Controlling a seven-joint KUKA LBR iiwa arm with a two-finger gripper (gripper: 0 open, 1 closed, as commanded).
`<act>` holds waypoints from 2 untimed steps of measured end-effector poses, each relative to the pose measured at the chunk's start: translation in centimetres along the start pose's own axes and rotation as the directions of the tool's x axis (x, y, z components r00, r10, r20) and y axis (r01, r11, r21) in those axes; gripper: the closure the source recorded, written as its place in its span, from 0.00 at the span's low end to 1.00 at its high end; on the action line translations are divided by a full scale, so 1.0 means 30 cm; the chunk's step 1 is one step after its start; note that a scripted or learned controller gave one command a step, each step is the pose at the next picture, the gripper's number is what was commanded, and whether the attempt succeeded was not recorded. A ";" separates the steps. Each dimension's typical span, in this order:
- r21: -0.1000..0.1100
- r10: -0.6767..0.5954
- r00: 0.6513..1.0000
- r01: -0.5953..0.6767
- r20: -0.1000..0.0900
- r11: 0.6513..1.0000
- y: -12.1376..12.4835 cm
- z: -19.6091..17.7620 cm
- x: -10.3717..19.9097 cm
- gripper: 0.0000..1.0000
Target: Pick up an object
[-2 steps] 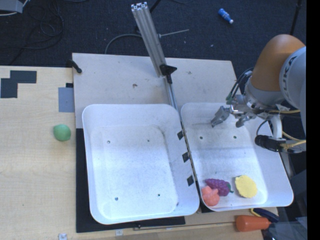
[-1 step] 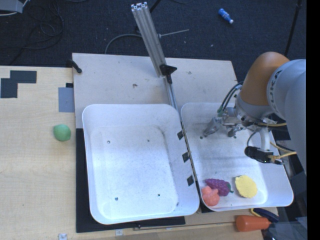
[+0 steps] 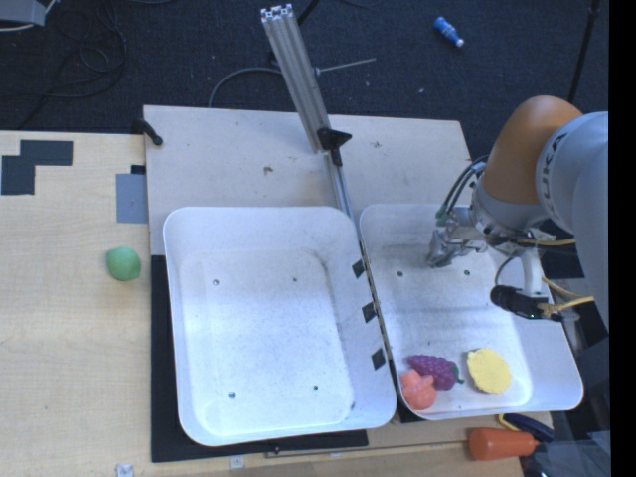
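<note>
Start at your far left, where a small green ball sits alone on the pale wood tabletop, well apart from both bins. Moving right, you reach the left bin, a shallow white tray with only a few dark specks and smudges on its floor. Above it, a ribbed metal rail runs down at a slant from the top of the view and ends near the place where the two bins meet. The bins touch along their inner edges, and small black clips sit along that seam. Next you come to the right bin, which holds all of the objects in its near end: an orange lumpy toy lies just beside the seam, a purple grape-like cluster touches it on the upper right, and a yellow round piece lies a little further right, apart from the purple one. The gripper hangs over the far part of this bin, near bare floor and well apart from those three objects; nothing shows in it, and you cannot tell how its parts are set. Behind it the grey arm with its orange band fills the right side. Below the right bin, an orange carrot-shaped object lies outside it.
</note>
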State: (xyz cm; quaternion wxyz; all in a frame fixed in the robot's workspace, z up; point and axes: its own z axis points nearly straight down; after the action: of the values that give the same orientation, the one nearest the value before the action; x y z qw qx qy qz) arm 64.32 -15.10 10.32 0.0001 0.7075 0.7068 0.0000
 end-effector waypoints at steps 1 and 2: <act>-0.004 -0.002 1.000 0.002 0.001 1.000 -0.004 -0.167 -0.032 1.00; -0.004 -0.001 1.000 0.001 0.000 1.000 0.005 -0.309 -0.027 1.00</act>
State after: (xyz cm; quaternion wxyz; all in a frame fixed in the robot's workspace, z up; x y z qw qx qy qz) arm 64.46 -15.90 19.58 0.0015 0.7072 0.7070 0.0010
